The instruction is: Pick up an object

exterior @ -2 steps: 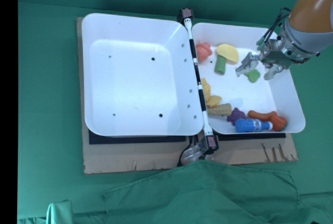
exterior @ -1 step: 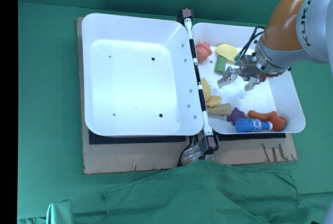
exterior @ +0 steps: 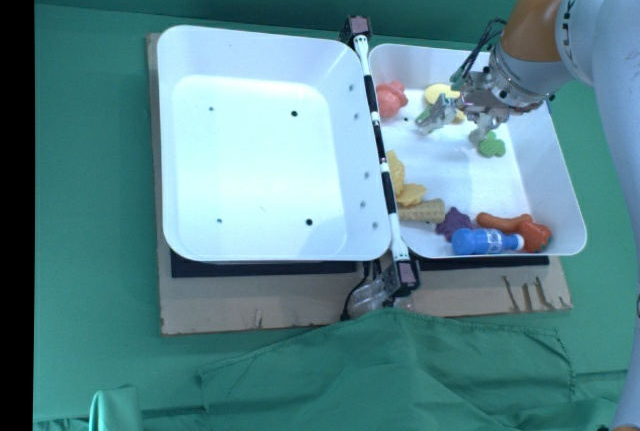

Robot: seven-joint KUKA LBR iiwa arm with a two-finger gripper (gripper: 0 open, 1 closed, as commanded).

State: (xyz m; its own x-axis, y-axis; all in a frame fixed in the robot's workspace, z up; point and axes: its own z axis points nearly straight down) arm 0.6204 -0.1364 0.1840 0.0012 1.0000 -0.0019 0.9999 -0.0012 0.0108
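White right bin (exterior: 560,181): toys, blue bottle (exterior: 485,241).

Two glossy white plastic bins (exterior: 200,59) sit on a green cloth-covered desk (exterior: 90,219); the right one holds a blue bottle (exterior: 485,241), a red toy (exterior: 391,98) and a small green piece (exterior: 491,147).

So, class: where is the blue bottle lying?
The blue bottle lies in the right bin, near its front edge, between a purple toy and an orange toy.

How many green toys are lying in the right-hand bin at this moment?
1 clearly: a small green toy near the far right of the right bin, just below the gripper. The arm's wrist covers part of that corner, so another could be hidden.
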